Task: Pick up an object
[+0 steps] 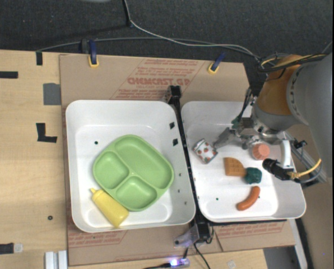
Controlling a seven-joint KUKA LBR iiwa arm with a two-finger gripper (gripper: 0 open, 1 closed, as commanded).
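Observation:
My gripper (235, 141) hangs low over the middle of the right bin (212, 116), open, with bare bin floor between its fingers. One finger (221, 140) reaches left toward a white and red cube (204, 151), a short gap away. A salmon-pink cylinder (260, 151) stands just right of the other finger. In front of the gripper lie a tan toast-shaped piece (233, 166), a dark green lump (253, 176) and an orange-red sausage (249, 198).
The left bin (80, 122) holds a green divided plate (133, 171) and a yellow bottle (108, 206) at its front left. A black divider (181, 144) separates the bins. The arm's orange band (273, 94) rises over the right bin's far right corner.

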